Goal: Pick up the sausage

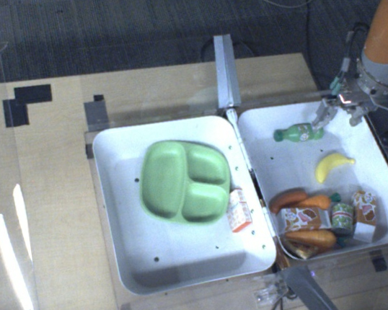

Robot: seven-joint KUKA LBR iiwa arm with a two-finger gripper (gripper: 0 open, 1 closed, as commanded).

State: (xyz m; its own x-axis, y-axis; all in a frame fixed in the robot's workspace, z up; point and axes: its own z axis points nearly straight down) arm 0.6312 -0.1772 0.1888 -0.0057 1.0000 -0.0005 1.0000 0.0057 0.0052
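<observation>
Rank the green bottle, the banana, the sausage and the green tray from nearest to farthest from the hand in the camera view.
From the hand:
1. Green bottle, just left of it.
2. Banana, mid right bin.
3. Sausage, right bin's left side.
4. Green tray, left bin.

I could read nothing: the printing on the carton (239, 211) and the small packets (342, 215) was too blurred for me.

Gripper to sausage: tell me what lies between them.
In the camera view, the banana lies between the gripper and the sausage; the rest of that stretch is bare bin floor.
</observation>
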